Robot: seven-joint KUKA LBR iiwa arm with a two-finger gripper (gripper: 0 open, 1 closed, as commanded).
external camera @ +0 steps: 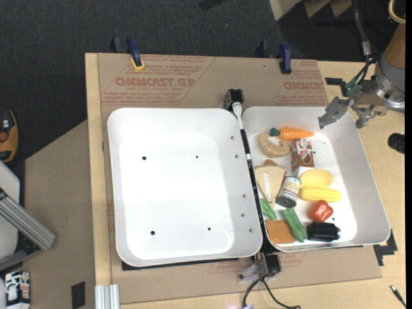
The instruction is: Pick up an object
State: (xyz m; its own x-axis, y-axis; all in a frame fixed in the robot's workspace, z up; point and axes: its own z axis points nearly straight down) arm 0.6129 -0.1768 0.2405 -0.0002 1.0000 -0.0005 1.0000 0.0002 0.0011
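In the right bin [367,166], nearest the camera, lie a black block [323,232], a green pod [294,224] and a glossy red pepper [321,210]: hard, light plastic, likely slippery. Mid-bin, a small can [289,191] leans, rigid and round, best pinched across its sides. Beyond it, the orange carrot [295,133] tapers. Farthest, the gripper [336,116] hovers over the bin's far corner, fingers spread and holding nothing.
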